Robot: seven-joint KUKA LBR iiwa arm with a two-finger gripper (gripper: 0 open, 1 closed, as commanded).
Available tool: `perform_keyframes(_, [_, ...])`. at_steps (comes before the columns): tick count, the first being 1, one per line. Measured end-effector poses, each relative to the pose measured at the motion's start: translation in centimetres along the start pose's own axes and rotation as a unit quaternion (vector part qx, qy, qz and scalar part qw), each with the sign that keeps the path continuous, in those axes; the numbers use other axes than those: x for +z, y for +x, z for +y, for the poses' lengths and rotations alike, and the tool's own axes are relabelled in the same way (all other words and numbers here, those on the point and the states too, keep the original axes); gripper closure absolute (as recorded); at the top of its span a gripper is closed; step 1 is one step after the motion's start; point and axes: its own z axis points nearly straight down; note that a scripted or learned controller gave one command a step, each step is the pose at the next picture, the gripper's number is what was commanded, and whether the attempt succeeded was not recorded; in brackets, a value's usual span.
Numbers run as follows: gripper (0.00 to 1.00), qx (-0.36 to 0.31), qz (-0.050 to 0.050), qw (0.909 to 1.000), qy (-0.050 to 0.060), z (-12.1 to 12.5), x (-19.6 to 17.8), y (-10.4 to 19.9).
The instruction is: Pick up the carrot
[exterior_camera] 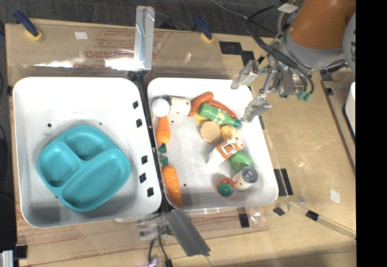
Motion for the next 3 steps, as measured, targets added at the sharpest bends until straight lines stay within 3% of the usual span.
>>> perform_keyframes(1, [0.00, -0.041, 0.004, 0.9991, -0.002, -1.3, 16.8, 7.0])
perform_keyframes(2, [1.00, -0.048, -0.001, 0.9989, -0.001, -1.0, 15.4, 6.5])
perform_keyframes(3, [1.00, 0.042, -0.006, 0.9991, 0.001, 3.2, 1.7, 6.8])
